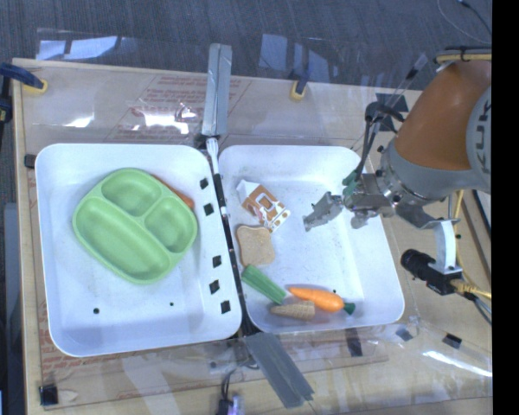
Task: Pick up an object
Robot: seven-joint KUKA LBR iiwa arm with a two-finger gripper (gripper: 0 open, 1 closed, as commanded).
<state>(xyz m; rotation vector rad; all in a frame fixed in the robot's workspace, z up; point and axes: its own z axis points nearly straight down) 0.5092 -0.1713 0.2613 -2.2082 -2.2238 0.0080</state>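
We take the right bin (374, 258) as our landmark and work downward in size. The surface (329, 102) carries it beside the left bin (60, 318), where a green divided plate (136, 223) lies with something orange (183, 198) peeking from under its far edge.

The arm (445, 128) reaches over the right bin's right wall, and the hand (329, 210) hangs above the bin's bare middle floor. We cannot tell whether it is apart or together; nothing is visibly between its tips, so we judge it is carrying nothing.

The candidates all sit toward the bin's left and near sides: a slice of toast (256, 247) by the left wall, an orange-and-white packet (264, 206) just beyond it, a green piece (264, 284) nearer the front, and a carrot (317, 297) touching a tan piece (293, 311) at the front wall.

Our worries follow from that layout. Going straight down from here would probably meet only bare floor, since every item lies to the side. The toast looks flat and may give the tips no edge to catch. The front cluster is crowded, so closing there could nudge one piece away or pinch two together, and the front wall leaves little room. The packet looks light and may slide rather than lift.
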